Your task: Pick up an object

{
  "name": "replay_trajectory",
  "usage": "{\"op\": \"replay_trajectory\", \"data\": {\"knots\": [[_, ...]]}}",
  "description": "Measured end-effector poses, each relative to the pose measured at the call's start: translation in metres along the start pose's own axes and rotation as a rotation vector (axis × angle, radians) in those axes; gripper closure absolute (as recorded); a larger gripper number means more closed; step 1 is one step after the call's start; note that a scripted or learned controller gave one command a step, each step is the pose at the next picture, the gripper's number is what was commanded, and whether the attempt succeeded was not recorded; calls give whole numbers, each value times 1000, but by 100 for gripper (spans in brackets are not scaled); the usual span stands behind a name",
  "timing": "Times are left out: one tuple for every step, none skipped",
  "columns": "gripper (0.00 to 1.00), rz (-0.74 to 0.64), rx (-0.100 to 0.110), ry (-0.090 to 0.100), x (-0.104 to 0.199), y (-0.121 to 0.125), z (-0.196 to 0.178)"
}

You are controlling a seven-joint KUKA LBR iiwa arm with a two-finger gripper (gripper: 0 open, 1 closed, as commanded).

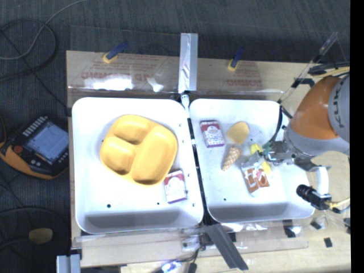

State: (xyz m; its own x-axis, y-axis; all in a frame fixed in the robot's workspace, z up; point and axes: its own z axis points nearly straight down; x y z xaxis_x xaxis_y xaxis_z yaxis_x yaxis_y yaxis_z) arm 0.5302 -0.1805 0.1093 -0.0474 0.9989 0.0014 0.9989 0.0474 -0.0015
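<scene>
Hand (272, 152) over right bin (227, 208), red packet (256, 178) just below-left

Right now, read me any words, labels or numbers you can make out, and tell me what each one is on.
"KU": black letters on the arm's orange band, cut off at the edge.
Red print on the clear sheet behind the bins: mirrored, unreadable.
Red-and-white packets and the orange packet: too small.
Pendant screen: blurred.

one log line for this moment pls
phase: reaching | gripper: low in right bin, by orange packet | grasp: none seen | left bin: big yellow dish, small red-white box
</scene>
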Motion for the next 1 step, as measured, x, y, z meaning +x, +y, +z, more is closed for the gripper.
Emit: {"op": "replay_trajectory", "data": {"knots": [[100, 9, -14, 10, -37, 54, 13]]}}
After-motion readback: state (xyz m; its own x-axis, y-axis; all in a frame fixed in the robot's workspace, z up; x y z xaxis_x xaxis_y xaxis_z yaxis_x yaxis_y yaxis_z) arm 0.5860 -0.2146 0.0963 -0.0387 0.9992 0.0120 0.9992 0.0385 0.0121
